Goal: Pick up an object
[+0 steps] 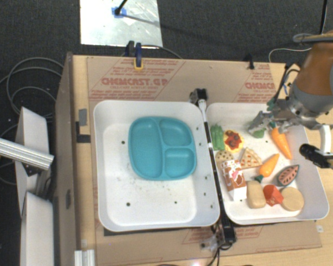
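The right white bin (316,206) holds several toy foods. My gripper (268,121) hangs over the bin's far part, under the grey and orange arm (319,73). A small green piece (258,131) lies just below and left of the gripper, touching or nearly touching it. An orange carrot (281,142) lies right beside the gripper on its near side. Nearer the front are a second orange carrot (269,164), a pizza slice (248,158), a red and yellow piece (233,140) and a green vegetable (216,136). I see nothing lifted off the bin floor.
The left white bin (114,204) carries a teal divided plate (161,148). At the right bin's front lie a tan potato (256,195), a red piece (272,194), a tan disc (292,199) and a brown-red oval (288,174). A black part (315,154) juts in over the bin's right rim.
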`<action>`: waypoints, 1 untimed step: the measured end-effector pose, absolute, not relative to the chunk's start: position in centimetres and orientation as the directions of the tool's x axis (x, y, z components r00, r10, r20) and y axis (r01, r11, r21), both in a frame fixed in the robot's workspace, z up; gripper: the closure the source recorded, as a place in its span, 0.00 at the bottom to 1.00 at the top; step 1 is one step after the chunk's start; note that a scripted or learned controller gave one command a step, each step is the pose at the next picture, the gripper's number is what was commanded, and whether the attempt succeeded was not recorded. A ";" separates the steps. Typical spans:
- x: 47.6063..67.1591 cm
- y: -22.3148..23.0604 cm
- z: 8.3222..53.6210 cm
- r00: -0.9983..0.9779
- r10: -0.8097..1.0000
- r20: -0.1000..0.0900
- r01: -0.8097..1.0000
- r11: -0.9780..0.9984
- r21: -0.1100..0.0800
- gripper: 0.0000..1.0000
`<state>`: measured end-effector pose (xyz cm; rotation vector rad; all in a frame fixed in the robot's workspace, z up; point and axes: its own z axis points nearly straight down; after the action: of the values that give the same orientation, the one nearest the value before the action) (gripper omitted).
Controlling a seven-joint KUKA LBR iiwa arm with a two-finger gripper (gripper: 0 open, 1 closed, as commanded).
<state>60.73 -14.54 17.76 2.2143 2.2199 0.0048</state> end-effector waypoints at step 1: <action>56.7 -15.7 8.6 0.004 1.000 0.006 1.000 -0.004 0.010 0.00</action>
<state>56.74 -15.71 8.58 2.2232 2.2149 0.0173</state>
